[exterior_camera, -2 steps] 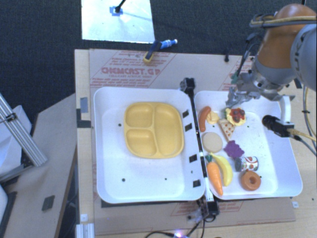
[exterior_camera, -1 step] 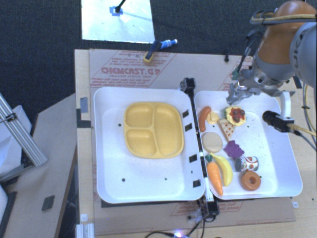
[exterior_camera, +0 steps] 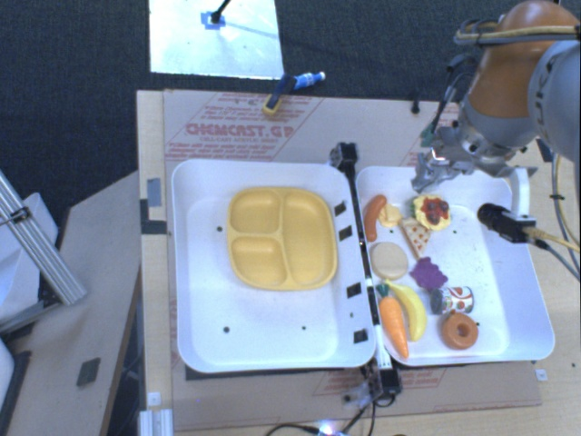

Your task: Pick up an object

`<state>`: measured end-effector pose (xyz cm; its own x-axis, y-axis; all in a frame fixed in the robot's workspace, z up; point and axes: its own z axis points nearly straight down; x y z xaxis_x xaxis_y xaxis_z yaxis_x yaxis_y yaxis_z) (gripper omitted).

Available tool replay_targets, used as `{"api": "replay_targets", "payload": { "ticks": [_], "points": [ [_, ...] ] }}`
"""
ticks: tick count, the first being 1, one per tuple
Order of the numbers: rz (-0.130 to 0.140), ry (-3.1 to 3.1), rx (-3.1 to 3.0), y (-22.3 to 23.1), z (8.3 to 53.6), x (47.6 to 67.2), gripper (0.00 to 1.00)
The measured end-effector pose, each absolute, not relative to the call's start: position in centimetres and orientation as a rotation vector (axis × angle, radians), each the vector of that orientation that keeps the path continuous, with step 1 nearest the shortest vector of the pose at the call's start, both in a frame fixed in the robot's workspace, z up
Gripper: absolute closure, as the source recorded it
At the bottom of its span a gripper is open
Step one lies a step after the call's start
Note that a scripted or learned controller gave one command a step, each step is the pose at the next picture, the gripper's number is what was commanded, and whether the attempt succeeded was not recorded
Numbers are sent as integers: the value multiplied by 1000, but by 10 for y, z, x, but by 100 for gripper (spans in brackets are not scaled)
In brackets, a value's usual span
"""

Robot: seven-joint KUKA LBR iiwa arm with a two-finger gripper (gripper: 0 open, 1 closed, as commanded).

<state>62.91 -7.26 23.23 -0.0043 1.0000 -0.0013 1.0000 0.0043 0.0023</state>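
Note:
The right bin (exterior_camera: 522, 280) holds several toy foods: a hot dog (exterior_camera: 373, 216), a pizza slice with red topping (exterior_camera: 433, 211), a waffle wedge (exterior_camera: 416, 236), a round cookie (exterior_camera: 390, 261), purple grapes (exterior_camera: 428, 273), a banana (exterior_camera: 410, 306), a carrot (exterior_camera: 394, 326), a small can (exterior_camera: 457, 299) and a donut (exterior_camera: 460, 331). My gripper (exterior_camera: 428, 176) hangs over the back of this bin, just above and behind the pizza slice. Nothing shows between its tips.
The left bin (exterior_camera: 200, 334) carries a yellow divided plate (exterior_camera: 278, 237). A black clip divider (exterior_camera: 356, 243) runs between the bins. A blue and yellow marker (exterior_camera: 292, 84) lies on the cardboard behind them. A black cable connector (exterior_camera: 499, 221) sticks in over the right bin.

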Motion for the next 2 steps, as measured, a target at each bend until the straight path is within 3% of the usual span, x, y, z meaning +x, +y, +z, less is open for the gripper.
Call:
{"api": "replay_targets", "payload": {
  "ticks": [2],
  "points": [
    [0, 2220, 2219, -76, 215, 620, 100]
  ]
}}
